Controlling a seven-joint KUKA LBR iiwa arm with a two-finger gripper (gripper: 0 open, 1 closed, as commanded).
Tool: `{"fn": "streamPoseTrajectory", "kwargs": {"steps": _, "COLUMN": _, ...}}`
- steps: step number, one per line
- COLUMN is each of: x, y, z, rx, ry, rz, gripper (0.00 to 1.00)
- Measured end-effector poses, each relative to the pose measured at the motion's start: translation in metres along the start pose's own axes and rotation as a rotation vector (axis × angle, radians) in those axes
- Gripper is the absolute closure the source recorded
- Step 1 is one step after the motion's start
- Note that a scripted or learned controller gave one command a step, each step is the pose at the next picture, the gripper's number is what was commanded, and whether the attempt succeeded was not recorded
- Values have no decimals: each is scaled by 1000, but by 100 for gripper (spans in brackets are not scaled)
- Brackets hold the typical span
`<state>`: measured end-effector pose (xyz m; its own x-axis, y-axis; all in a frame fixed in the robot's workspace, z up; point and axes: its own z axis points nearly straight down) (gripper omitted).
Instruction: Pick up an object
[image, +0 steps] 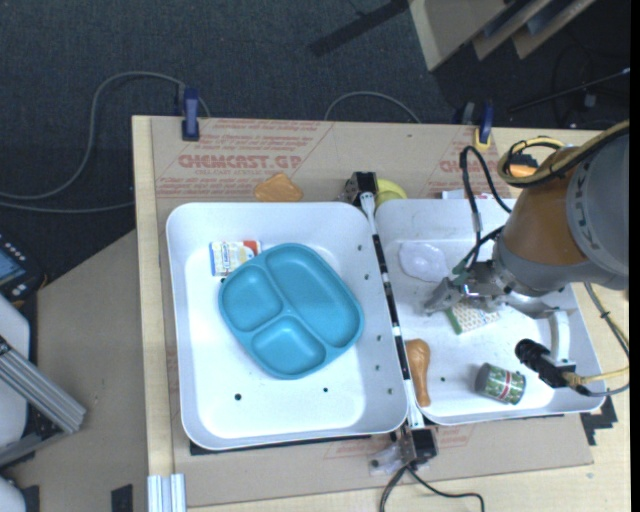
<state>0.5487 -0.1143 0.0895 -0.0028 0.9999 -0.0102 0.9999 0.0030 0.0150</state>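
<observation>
From my seat, the arm (540, 230) comes in from the right of the frame and bends down into the right bin (455, 390). The gripper (447, 297) sits low near the middle of that bin, pointing toward the left of the frame. I cannot tell from this angle whether it is released or clenched, and I see nothing that I could call grasped.

The things I could pick lie mostly around it. A green-and-white packet (472, 318) is just beside the gripper, on its lower-right side, partly under the wrist. A clear wrapper (422, 260) lies just above and to the left of the gripper, near it, but I cannot make out whether they touch. A small green can (499, 383) with a red band lies on its side in the lower right of this bin, well apart from the gripper. A tan drumstick toy (417, 368) lies against the bin's left wall, toward the lower edge.

The left bin (200, 330) holds a blue divided plate (290, 308), tilted across its middle. A small white carton (232, 256) with red and blue print lies at the plate's upper-left edge, touching it or tucked just under it.

On the bench board (250, 150) above the bins, an orange lump (278, 187) rests by the left bin's top rim. A yellow thing (390, 190) shows near the top of the gap between the bins.
</observation>
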Motion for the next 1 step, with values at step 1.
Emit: {"fn": "streamPoseTrajectory", "kwargs": {"steps": 1, "x": -60, "y": -26, "z": -5, "rx": 9, "ry": 6, "rz": 7, "gripper": 0}}
